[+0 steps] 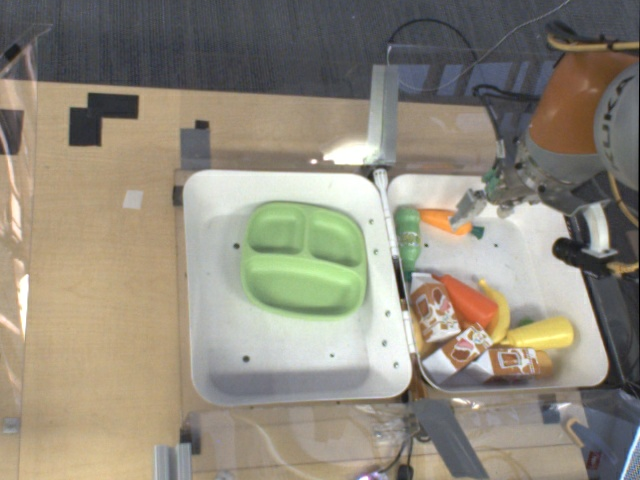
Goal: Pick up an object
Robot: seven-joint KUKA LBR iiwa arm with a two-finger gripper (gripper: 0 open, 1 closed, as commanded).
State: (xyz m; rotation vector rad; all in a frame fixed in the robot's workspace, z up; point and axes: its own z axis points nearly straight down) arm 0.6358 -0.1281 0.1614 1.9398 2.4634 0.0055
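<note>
Pincer [472, 211] low over right bin [560, 268], at carrot's [440, 220] right end, seemingly touching; spread or pressed together: cannot tell. Carrot flat near bin's far left corner, beside green bottle [407, 234]. Yellow bottle [540, 334], cartons [450, 328] toward bin's near side.

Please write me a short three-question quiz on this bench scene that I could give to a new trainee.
1. True or false: the green divided tray lies in the right bin.
2. Which item lies nearest the gripper? A) the yellow bottle B) the carrot C) the red pepper
3. Fill the gap: the green bottle lies along the right bin's ____ wall, as the camera sees it.

Key
1. False: it lies in the left bin.
2. B: the gripper is at the carrot's end.
3. Left, beside the divider between the bins.
</note>
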